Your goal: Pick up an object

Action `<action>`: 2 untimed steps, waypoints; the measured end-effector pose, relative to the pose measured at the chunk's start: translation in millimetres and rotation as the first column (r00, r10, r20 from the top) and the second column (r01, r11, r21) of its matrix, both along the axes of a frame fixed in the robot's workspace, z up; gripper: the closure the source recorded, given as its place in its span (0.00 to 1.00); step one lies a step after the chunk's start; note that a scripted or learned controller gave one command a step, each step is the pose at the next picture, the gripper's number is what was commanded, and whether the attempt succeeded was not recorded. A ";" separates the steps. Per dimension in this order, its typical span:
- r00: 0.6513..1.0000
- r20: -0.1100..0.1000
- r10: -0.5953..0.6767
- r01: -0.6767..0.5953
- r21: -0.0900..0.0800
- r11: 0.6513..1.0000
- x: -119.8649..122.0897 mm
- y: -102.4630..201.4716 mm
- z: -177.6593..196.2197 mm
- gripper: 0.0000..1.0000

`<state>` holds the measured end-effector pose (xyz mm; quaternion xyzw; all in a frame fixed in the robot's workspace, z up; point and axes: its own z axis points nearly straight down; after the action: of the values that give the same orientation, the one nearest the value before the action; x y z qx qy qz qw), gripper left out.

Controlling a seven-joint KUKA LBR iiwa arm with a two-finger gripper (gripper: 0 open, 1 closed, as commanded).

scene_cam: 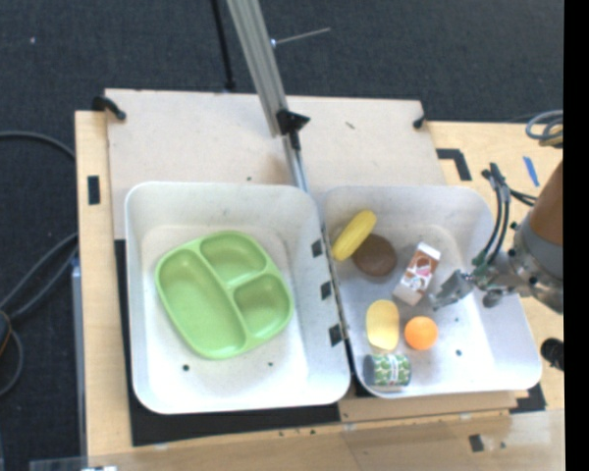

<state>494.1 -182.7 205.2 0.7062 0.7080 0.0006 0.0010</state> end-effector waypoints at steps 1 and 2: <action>1.000 0.000 -0.001 0.001 0.000 1.000 0.0 0.0 0.1 0.00; 1.000 -0.005 -0.003 0.003 0.000 1.000 -2.2 -0.5 -42.1 0.00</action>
<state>491.9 -183.3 163.1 0.7072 0.7070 -0.0012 -0.0005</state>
